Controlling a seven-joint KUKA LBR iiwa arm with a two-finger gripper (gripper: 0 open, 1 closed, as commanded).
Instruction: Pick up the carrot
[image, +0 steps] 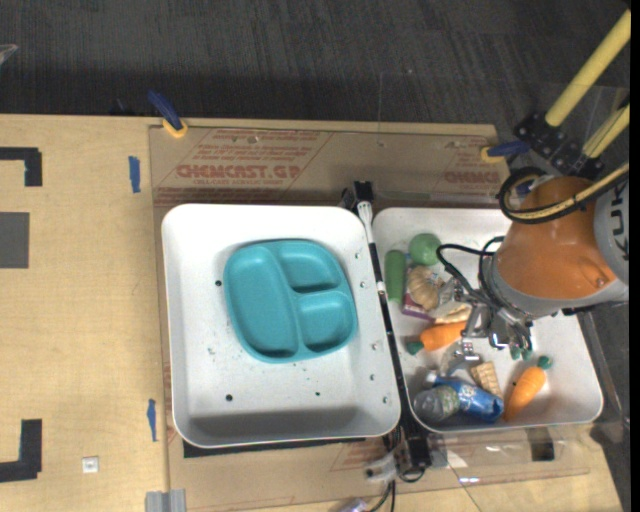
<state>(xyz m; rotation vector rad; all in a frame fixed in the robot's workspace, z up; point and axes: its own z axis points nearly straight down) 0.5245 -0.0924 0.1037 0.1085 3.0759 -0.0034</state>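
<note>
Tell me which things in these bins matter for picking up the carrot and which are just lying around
For the job:
carrot, near the right bin's front right corner
gripper, low over the right bin

Lying about:
smaller orange piece, beside the gripper
green vegetable
blue packet
teal divided tray, in the left bin

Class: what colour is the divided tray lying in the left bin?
Teal blue tray, seen in the camera view.
</note>
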